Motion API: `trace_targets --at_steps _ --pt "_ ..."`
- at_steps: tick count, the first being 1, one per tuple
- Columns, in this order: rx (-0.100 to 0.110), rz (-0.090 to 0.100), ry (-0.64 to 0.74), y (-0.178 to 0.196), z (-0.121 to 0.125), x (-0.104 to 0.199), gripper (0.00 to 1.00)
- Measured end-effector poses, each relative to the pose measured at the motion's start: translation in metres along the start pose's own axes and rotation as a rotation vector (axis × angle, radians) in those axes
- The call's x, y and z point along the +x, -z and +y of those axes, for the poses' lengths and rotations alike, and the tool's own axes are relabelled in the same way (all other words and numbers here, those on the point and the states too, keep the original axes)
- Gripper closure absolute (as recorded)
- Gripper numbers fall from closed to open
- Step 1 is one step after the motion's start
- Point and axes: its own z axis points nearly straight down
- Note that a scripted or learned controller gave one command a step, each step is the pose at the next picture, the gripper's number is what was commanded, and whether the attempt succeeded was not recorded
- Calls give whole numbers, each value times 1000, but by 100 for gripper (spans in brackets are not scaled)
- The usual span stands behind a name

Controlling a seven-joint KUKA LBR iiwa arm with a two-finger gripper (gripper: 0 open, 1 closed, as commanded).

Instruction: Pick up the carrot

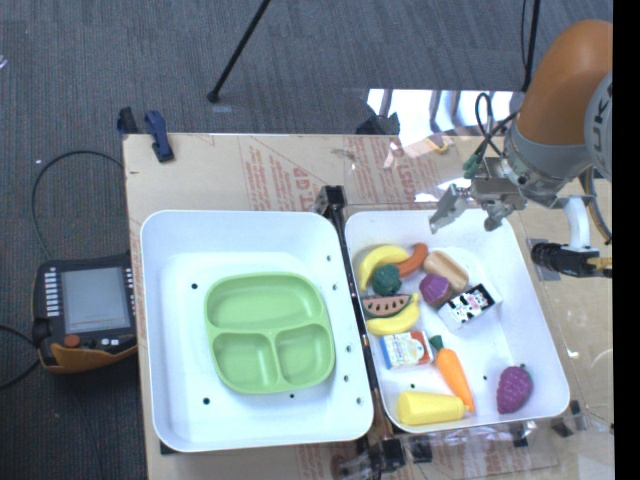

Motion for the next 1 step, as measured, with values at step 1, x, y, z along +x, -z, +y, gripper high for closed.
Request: trace_targets --at_steps 1 --pt "12 3 175 -96 -60 -7 0"
